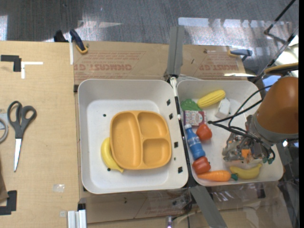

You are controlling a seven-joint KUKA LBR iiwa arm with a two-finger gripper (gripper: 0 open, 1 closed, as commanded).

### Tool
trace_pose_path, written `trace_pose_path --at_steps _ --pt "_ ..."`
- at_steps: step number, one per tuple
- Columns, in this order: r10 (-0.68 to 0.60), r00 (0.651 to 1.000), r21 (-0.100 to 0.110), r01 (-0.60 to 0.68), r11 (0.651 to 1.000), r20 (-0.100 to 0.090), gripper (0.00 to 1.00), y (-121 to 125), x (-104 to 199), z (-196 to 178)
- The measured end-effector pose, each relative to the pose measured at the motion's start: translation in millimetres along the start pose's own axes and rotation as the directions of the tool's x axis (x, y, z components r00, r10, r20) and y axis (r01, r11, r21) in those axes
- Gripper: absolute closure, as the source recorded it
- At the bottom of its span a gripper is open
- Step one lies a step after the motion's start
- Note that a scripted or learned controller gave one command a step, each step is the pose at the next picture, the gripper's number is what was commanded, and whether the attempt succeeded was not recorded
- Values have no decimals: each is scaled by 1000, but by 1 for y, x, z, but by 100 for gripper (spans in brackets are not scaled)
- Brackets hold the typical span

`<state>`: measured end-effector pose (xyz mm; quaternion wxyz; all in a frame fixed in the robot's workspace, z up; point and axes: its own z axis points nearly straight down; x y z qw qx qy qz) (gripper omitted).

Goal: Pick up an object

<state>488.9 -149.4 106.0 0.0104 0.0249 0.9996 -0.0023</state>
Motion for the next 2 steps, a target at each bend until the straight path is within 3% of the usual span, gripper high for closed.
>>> trace_pose_path --at_steps 1,2 --pt "173 985 -1 -173 985 -18 100 18 -25 14" --pt "317 948 3 -317 948 -18 100 -50 -42 -114"
